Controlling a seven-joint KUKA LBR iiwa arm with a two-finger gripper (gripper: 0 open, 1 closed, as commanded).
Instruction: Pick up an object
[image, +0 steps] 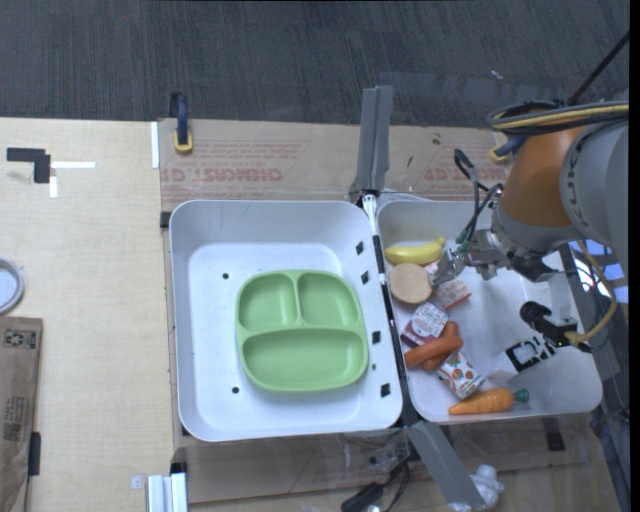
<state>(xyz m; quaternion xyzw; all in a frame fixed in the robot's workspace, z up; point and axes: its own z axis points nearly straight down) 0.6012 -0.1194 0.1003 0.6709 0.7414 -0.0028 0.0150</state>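
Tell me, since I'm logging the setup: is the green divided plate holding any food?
Empty: the green divided plate in the left bin shows three bare compartments.

Banana (414, 250): yellow, you see it lying flat near the right bin's back left corner.
Bun (409, 284): round, tan, just in front of the banana.
Packets (428, 322): 3 small red-and-white ones, scattered mid-bin.
Sausage (432, 350): reddish-orange, lying aslant.
Carrot (482, 402): orange, green tip, you find it near the front edge.
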